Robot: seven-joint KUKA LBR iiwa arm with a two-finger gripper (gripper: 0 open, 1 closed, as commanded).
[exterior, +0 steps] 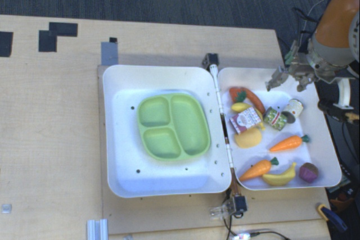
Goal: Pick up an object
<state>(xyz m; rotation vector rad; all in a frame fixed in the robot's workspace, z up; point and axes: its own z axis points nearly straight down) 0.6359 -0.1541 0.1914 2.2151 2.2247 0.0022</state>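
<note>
Orange carrot (287, 144) points left-down, leaves up-right; my jaws (289, 81) hang spread above the bin (332, 160), arm cropped.

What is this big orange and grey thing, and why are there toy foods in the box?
That is a robot arm, photographed by one camera looking down from above. At its end is a gripper, like a two-finger hand, hovering over the right white bin. The fingers look spread and hold nothing. That bin has toy food: two carrots, a banana, a purple fruit, a small can and more. The left white bin holds a green divided plate. The robot's job is picking up one object.
</note>
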